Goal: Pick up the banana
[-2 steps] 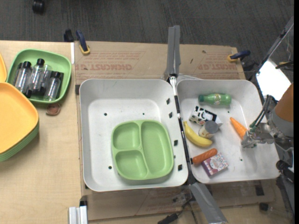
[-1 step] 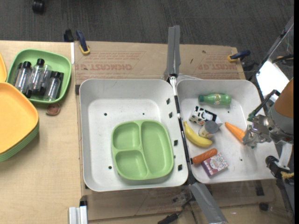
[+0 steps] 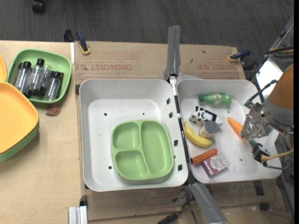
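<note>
The yellow curved banana (image 3: 197,136) lies in the right white plastic bin (image 3: 243,169), near its left wall, just beside a small grey round object (image 3: 211,128) and above an orange carrot-shaped toy (image 3: 204,156). The metal two-finger gripper (image 3: 251,130) is at the right side of the same bin, close to a second small orange carrot (image 3: 235,125) and well apart from the banana; whether its claw is wide or narrow I cannot tell. The left white bin (image 3: 93,125) holds a green divided plastic tray (image 3: 141,149).

1 overhead camera, slanted over bins (image 3: 88,125)
</note>
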### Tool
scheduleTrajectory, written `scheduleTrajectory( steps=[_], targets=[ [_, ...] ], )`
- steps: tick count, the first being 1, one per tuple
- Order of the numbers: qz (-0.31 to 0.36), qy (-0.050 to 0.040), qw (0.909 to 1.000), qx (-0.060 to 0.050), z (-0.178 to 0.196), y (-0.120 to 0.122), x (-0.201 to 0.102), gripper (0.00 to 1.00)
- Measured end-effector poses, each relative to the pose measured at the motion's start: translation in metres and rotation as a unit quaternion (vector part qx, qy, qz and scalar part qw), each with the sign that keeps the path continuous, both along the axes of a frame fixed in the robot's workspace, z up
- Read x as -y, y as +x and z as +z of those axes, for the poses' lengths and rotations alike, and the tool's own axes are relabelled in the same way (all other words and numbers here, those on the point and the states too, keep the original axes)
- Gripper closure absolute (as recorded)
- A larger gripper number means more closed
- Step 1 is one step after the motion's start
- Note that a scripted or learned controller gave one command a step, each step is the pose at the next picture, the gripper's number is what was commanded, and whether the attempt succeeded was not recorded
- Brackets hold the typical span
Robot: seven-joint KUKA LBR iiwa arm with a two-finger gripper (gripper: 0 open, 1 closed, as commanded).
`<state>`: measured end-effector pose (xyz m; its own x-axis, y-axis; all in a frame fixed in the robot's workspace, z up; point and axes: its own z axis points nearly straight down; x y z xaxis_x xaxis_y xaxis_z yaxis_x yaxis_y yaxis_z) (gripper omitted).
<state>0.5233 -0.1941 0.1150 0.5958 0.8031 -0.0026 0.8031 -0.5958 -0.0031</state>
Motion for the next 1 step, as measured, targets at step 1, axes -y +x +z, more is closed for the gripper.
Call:
scheduleTrajectory(
  steps=[1],
  targets=[
    [0.024, -0.0001, 0.9997, 0.0, -0.0015, 0.0353, -0.0043, 1.0]
  ],
)
